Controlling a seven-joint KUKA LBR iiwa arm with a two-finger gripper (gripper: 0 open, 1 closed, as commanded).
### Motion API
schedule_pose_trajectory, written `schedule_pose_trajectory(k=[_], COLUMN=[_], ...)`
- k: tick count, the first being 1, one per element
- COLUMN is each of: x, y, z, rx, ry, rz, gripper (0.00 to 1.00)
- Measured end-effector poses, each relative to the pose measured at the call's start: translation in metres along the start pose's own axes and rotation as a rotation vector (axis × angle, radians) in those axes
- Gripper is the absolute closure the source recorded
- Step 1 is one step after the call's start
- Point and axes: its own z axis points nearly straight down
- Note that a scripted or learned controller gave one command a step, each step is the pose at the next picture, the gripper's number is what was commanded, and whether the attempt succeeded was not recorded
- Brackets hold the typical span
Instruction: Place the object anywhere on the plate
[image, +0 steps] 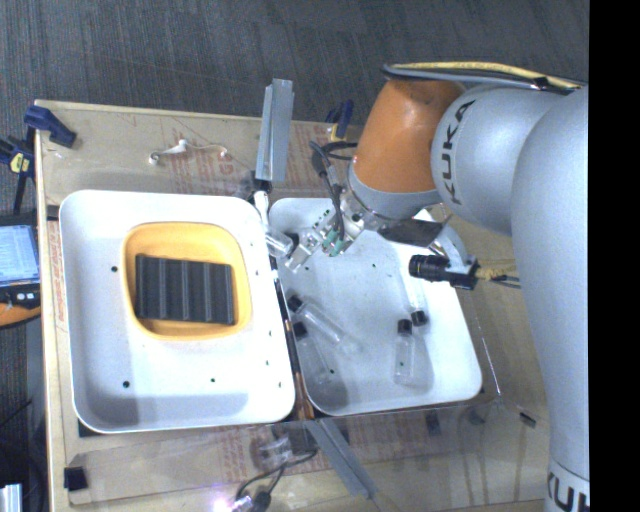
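Yellow plate (185, 237) with a dark ribbed insert in the left bin (100, 380), clear tubes (322, 327) with black caps lying in the right bin (450, 375), gripper (322, 238) low over that bin's upper left corner, finger state impossible to tell.

Yellow plate (186, 238) with dark ribbed centre, flat in the left bin (90, 390).

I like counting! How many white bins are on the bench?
2. The left bin holds the yellow plate. The right bin sits beside it, partly covered by the arm.
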Motion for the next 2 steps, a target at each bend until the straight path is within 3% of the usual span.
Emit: schedule_pose_trajectory(k=[1, 2], x=[0.0329, 0.0326], y=[0.0373, 0.0371], z=[-0.0093, -0.0094], rx=[-0.002, -0.002], ry=[-0.003, -0.003], rz=[-0.242, -0.241], gripper=[1.0, 0.0])
